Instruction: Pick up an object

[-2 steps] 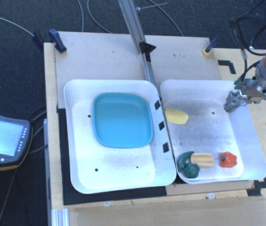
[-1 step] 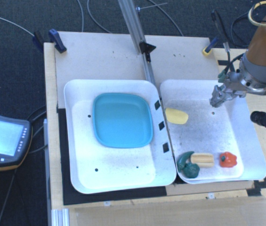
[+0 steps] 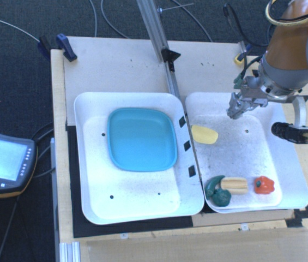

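On my screen the left bin (image 3: 88, 146) holds a blue plate (image 3: 142, 138). In the right bin (image 3: 287, 162), a yellow piece (image 3: 204, 134) lies by the left wall; a green vegetable (image 3: 218, 190), a tan block (image 3: 234, 185) and a red pepper (image 3: 263, 185) line the front edge. The gripper (image 3: 237, 111) hangs over the bin's back part, touching nothing; I cannot tell how its fingers stand.

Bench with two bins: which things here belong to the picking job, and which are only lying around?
For the job: gripper; yellow piece, green piece, tan block, red pepper, blue plate.
Lying about: handheld controller, blue clamp, floor cables.
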Available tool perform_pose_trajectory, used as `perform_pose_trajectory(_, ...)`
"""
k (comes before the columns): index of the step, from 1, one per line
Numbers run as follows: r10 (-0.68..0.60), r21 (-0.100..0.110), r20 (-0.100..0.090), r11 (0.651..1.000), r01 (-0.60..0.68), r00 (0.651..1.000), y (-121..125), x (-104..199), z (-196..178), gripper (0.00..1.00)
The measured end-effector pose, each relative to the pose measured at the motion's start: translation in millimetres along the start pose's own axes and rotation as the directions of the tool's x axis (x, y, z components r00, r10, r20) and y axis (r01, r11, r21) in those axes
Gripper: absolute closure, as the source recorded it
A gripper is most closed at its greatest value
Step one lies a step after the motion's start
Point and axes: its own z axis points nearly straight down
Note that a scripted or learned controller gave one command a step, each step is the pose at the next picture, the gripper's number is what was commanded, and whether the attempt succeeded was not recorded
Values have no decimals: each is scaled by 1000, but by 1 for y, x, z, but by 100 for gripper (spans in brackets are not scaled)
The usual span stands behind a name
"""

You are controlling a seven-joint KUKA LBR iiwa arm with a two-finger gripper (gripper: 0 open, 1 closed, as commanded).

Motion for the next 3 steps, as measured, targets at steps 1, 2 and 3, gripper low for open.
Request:
perform_pose_trajectory(1, 0, 1, 0, 1000, 0, 1000, 15, 48, 4, 100)
perform_pose_trajectory(2, 0, 1, 0, 1000, 0, 1000, 24, 100, 14, 100)
perform_pose_trajectory(3, 0, 2, 0, 1000, 0, 1000, 29, 151, 22, 100)
